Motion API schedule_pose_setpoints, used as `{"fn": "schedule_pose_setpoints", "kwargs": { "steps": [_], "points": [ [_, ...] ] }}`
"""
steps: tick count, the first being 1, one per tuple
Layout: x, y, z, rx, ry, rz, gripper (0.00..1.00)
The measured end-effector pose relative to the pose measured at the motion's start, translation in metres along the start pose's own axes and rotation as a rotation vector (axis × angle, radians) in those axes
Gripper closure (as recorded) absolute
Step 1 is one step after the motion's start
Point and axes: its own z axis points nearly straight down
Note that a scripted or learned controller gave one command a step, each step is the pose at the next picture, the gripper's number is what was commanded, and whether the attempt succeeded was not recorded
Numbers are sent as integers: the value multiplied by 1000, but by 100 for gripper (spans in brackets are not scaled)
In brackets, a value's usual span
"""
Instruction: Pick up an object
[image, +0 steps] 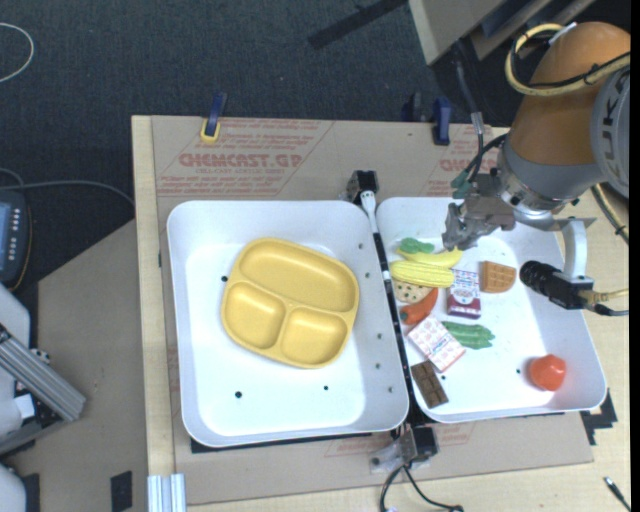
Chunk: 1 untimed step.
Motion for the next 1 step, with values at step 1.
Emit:
{"fn": "schedule_pose_setpoints", "kwargs": {
  "steps": [1],
  "points": [
    [46,-6,-2,1,-1,2,100]
  ]
}}
